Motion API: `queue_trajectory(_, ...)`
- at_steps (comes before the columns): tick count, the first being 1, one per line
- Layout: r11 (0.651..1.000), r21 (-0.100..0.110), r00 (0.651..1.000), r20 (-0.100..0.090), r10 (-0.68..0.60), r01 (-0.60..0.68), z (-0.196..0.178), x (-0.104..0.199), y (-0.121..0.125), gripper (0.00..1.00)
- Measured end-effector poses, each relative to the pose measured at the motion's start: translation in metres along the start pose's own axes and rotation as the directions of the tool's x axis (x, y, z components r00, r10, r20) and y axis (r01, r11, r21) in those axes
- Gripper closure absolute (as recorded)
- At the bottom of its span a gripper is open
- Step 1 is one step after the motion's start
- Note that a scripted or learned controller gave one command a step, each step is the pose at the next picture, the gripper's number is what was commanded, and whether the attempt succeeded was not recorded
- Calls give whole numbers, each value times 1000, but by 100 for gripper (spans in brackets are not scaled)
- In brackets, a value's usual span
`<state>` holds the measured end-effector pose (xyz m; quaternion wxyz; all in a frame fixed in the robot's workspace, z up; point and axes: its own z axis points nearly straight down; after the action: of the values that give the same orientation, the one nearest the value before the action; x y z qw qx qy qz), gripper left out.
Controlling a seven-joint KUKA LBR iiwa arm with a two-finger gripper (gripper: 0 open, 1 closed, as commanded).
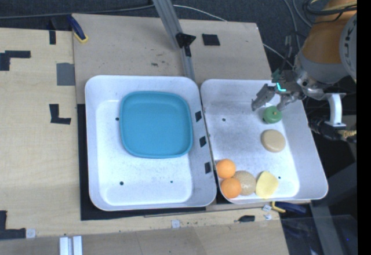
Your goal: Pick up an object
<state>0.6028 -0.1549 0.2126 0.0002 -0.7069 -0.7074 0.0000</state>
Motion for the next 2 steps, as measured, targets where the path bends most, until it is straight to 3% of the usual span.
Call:
queue_trajectory(1, 1000, 0, 1000, 0, 0, 0, 0, 0, 0, 0)
queue_trajectory(2, 1000, 5, 1000, 0, 0, 0, 55, 3, 9, 0)
